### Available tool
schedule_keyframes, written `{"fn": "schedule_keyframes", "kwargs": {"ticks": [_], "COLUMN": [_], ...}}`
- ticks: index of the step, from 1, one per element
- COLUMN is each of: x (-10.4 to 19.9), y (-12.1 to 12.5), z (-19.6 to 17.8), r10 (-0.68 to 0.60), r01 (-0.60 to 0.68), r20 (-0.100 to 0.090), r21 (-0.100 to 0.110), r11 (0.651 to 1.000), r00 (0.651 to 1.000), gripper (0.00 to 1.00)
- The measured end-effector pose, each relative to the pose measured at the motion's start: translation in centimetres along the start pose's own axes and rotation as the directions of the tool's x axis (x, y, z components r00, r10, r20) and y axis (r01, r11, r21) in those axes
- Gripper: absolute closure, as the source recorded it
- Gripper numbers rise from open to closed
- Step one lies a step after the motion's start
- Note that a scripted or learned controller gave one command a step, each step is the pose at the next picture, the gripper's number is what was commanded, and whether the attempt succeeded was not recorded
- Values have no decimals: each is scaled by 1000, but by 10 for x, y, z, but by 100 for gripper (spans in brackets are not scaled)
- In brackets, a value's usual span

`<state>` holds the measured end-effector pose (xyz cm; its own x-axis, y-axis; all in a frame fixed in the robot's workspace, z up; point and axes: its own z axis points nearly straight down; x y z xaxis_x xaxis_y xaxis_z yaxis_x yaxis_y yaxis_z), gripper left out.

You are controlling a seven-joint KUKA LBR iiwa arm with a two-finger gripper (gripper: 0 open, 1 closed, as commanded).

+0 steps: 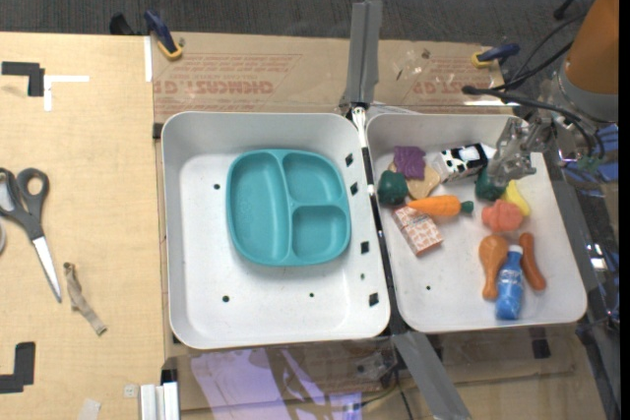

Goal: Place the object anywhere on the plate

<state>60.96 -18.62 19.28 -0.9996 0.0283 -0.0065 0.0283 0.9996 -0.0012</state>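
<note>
My gripper (512, 157): over the right bin's (463, 295) far side, above a dark green toy (489, 184).
My fingers: I cannot tell whether they are apart or together.
Plate (289, 208): teal, three compartments, in the left bin (197, 310).
Nearby toys: carrot (438, 206), blue bottle (508, 292).

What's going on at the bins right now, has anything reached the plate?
Nothing has. The grey arm's gripper is down in the right white bin, at the back of the pile of toy food: an orange carrot, a purple block, a blue bottle and more. The teal three-compartment plate lies in the left white bin with no object on it.
</note>
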Motion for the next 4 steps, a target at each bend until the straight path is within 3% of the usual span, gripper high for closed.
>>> {"fn": "schedule_keyframes", "kwargs": {"ticks": [1,2,3,4], "x": [16,-5,18,-16], "y": [-36,14,44,-4], "z": [22,92,-25,-48], "r10": [-103,-208,-357,31], "r01": [103,208,357,-31], "r20": [-2,9,0,0], "r21": [-1,1,-2,0], "r11": [995,978,934,1000], "r00": [995,978,934,1000], "gripper": [100,100,100,100]}}
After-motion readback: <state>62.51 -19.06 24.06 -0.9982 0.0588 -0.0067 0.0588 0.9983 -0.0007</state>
